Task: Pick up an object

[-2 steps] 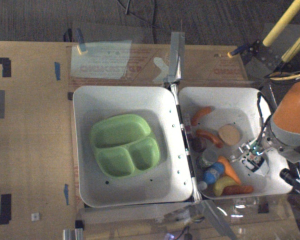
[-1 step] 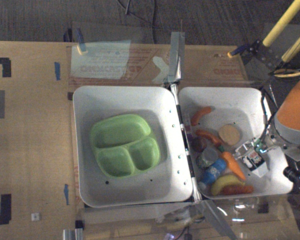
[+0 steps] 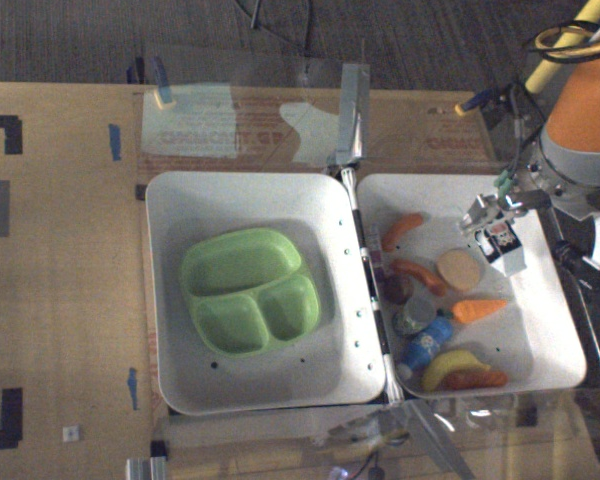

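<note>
Lying flat, tan round disc [image 3: 459, 269] beside orange carrot [image 3: 478, 310].

- The arm [image 3: 577, 118] is seen entering at the desk's right edge, near its far right corner.
- An orange band is carried above the grey wrist.
- The tool [image 3: 492, 218] is held low and pointed towards the desk's left edge.
- The finger state cannot be made out.

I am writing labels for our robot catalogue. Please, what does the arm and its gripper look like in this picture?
The arm is grey with a broad orange band above the wrist, rounded in shape. Yellow cable loops run beside it near the top. The gripper is small, metallic grey and white, with a black-and-white patch and a greenish part at its base.
</note>
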Robot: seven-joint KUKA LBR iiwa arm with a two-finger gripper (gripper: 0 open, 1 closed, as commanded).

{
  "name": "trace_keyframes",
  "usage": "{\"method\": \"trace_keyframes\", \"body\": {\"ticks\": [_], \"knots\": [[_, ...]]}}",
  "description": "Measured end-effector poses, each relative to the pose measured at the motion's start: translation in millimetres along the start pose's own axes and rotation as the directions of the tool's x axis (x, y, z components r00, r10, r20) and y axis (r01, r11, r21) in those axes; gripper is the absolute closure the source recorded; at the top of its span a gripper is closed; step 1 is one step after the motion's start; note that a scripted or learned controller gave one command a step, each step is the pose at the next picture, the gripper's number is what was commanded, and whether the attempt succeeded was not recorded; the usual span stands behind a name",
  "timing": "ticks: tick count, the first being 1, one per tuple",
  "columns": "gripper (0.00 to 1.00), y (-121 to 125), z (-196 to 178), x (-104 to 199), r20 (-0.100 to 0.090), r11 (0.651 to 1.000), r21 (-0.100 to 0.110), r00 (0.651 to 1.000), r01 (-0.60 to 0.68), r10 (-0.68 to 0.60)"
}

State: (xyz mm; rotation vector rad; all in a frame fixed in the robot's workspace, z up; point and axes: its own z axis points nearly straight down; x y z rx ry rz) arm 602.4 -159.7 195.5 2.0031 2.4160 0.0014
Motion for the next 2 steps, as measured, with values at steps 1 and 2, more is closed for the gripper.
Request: {"method": "trace_keyframes", "body": {"ticks": [1, 2], "knots": [[1.00, 9.7, 91.9, 6.0, 0.000, 0.997, 0.001, 0.997, -0.079, 0.079], [1.00, 25.3, -26.5, 71.7, 0.000, 0.997, 0.000, 0.997, 0.081, -0.081]]}}
